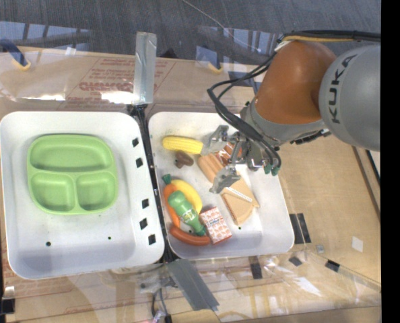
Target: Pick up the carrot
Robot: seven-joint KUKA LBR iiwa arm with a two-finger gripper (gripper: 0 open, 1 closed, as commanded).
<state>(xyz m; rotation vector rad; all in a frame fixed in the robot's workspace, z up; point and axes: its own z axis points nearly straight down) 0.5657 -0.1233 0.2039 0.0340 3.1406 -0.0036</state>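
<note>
Orange carrot point(168, 192), one; two bins point(11, 200).

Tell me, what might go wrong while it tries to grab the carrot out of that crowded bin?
The carrot lies at the right bin's left wall, wedged among a banana, a green bottle and a small red carton. The gripper might pinch one of those instead, or knock them about. It also hangs over the sandwich pieces, well away from the carrot, so it may close on the wrong food.
</note>
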